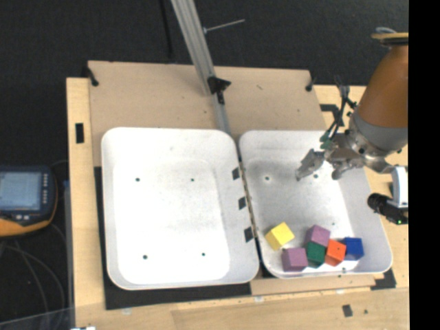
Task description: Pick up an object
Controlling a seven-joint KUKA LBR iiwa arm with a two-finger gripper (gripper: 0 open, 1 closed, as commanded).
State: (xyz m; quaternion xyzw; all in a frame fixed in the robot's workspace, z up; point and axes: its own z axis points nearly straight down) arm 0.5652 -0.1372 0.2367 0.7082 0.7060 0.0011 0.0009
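Observation:
Several small blocks lie at the near end of the right bin point(275, 150). A yellow block point(280, 236) sits a little apart on the left. Two purple blocks point(318, 236) point(294, 258), a green block point(315, 253), an orange block point(335, 251) and a blue block point(353, 247) huddle together along the near wall. My gripper point(323, 168) hangs over the far right part of this bin, well behind the blocks. It is open, its fingers spread, with nothing between them.
The left bin point(172, 205) lies beside the right one, with black clips along their shared edge. A slanted metal rail point(199, 47) runs from the top down to the bins' far junction. A small screen device point(24, 194) sits off the bench at left.

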